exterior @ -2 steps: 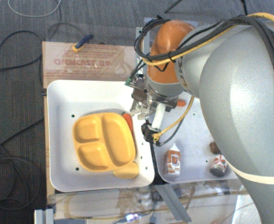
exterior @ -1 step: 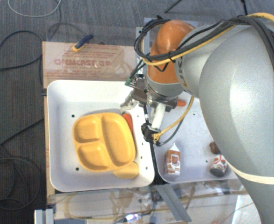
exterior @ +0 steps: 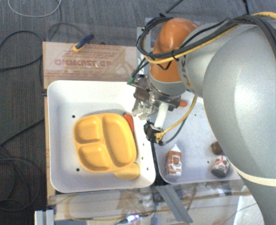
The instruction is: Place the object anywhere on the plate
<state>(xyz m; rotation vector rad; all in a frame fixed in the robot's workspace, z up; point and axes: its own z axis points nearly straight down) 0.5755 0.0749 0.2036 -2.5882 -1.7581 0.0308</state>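
Orange object [exterior: 128, 122] lies at the yellow plate's [exterior: 105, 142] rim, just below-left of the gripper [exterior: 142, 108].
One plate, one orange object; two small items [exterior: 173, 161] [exterior: 220, 165] lie right of the jaws, whose opening cannot be told.

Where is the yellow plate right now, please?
The plate lies in the left bin, toward its right wall, with an orange object at its upper right edge below the gripper.

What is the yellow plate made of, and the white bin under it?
The yellow plate looks like smooth moulded plastic: one even colour, rounded compartments, a soft sheen. The left white bin also looks like plastic, matte white, with rounded corners and small holes in its floor. It could be coated metal; the view can't settle that.
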